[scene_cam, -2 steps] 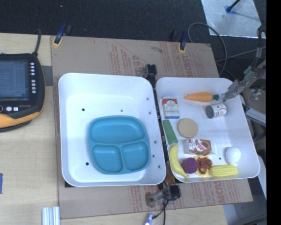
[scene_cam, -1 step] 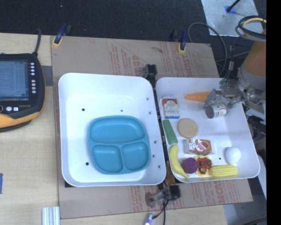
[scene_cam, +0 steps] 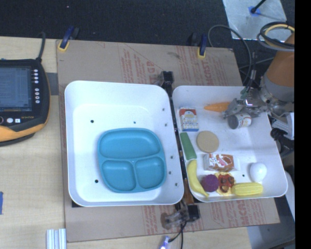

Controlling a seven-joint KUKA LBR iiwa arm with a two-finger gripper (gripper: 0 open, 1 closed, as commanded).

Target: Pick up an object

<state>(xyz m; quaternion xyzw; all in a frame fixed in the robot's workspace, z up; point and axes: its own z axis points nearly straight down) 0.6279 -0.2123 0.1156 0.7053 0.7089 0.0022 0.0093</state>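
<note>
Low in the upper right of the right bin [scene_cam: 259, 144], the tool [scene_cam: 242, 113], its opening impossible to judge, risks nudging the nearby toy carrot [scene_cam: 216, 107] aside instead of gripping it.

White for the left bin [scene_cam: 82, 139] and right bin [scene_cam: 244, 147]; light blue for the divided tray [scene_cam: 130, 160]; orange for the carrot [scene_cam: 216, 107]; green for the cucumber [scene_cam: 187, 145]; yellow for the banana [scene_cam: 195, 178].
</note>
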